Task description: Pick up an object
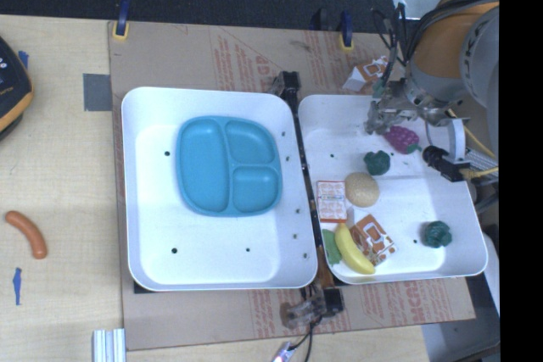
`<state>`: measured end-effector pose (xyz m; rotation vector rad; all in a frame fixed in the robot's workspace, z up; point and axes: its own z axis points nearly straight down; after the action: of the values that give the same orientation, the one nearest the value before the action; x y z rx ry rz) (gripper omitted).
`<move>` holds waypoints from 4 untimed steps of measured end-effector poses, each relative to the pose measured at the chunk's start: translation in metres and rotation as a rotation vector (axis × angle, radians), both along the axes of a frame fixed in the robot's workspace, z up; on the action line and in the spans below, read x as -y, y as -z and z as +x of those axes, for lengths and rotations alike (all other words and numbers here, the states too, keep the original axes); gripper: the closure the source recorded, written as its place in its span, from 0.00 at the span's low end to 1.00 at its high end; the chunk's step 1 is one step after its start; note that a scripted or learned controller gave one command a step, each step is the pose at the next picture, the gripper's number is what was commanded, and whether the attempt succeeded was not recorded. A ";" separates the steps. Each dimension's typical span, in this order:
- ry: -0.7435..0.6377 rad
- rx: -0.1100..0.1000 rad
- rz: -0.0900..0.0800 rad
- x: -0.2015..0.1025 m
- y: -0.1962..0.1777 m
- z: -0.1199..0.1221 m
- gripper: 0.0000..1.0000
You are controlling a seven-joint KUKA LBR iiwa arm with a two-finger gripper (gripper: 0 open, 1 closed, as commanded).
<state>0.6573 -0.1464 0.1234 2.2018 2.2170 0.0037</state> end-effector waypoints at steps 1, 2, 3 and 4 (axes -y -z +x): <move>0.000 -0.001 0.000 0.000 0.000 0.000 0.00; 0.002 -0.012 0.010 0.032 0.022 -0.003 0.00; 0.002 -0.019 0.010 -0.003 0.032 -0.052 0.00; -0.001 -0.019 0.008 -0.001 0.021 -0.051 1.00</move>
<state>0.6058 -0.1452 0.1025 2.2138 2.2319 -0.0093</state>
